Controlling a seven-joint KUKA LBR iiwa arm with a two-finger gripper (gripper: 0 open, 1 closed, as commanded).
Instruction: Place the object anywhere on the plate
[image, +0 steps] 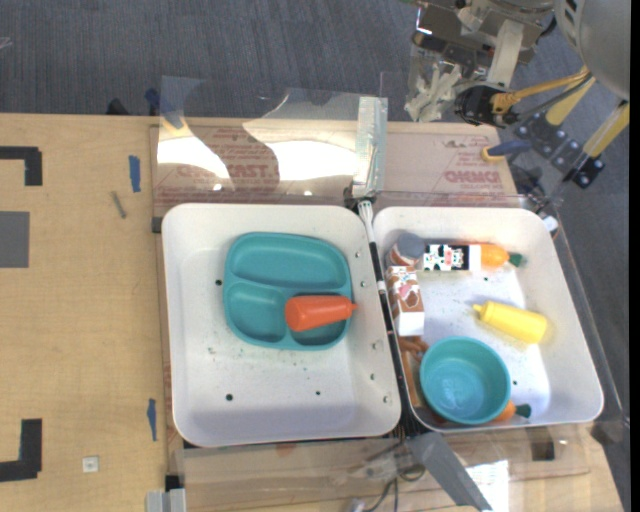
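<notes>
A teal divided plate lies in the left white bin. An orange carrot-shaped object rests on the plate's lower right part, its tip pointing right toward the bin wall. My gripper hangs high at the top of the view, beyond the far edge of the right bin and well away from the plate. Its pale fingers are open with nothing between them.
The right bin holds a teal bowl, a yellow bottle, a bottle with a black-and-white label and a brown-and-white carton. Cardboard and clear plastic stand behind the bins.
</notes>
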